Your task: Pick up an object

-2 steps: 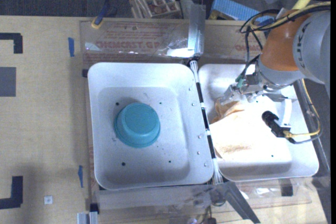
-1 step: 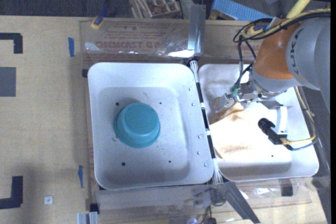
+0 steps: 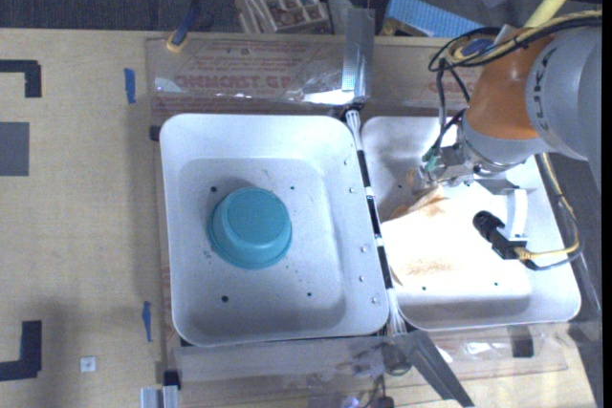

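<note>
A teal bowl (image 3: 251,226) lies upside down near the middle of the left bin (image 3: 191,148). In the right bin (image 3: 545,301) my gripper (image 3: 435,169) reaches down at the bin's upper left part, close to the divider between the bins. A small brownish thing (image 3: 427,199), blurred by glare, lies on the bin floor just below the gripper; I cannot tell whether the gripper touches it. The grey arm with its orange band (image 3: 507,100) covers the bin's upper right part.
A black fitting with a yellow cable (image 3: 497,236) hangs over the right bin's middle right. A faint brown smear (image 3: 426,268) marks that bin's floor. A clear plastic sheet (image 3: 249,79) and boxes lie behind the bins.
</note>
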Controlling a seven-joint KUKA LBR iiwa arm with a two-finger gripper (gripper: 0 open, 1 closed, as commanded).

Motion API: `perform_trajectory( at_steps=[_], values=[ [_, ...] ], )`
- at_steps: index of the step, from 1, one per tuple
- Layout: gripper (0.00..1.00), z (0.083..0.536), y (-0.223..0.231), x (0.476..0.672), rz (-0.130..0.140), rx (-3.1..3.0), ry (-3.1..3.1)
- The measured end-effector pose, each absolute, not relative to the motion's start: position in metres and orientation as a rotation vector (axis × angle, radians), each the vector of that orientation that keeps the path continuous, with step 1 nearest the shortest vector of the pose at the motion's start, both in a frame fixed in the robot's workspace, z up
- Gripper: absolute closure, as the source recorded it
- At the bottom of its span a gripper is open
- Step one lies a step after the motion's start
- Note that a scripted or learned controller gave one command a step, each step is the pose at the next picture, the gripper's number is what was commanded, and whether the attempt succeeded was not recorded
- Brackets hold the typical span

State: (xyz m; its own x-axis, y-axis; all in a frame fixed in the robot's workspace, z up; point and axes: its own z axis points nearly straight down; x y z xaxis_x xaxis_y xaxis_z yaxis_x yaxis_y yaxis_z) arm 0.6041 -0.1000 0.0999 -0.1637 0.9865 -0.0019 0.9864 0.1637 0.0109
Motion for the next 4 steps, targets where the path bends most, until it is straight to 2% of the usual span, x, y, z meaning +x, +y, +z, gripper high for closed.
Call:
perform_trajectory(
  at_steps=[1, 2, 3, 4],
  values=[
    [0.0, 0.1, -0.1, 0.604, 0.011, 2.026, 2.39],
    [1.0, 0.11, -0.102, 0.605, 0.013, 2.028, 2.384],
    [0.0, 0.11, -0.102, 0.605, 0.013, 2.028, 2.384],
    [0.0, 0.089, -0.102, 0.587, 0.008, 2.086, 2.341]
  ],
)
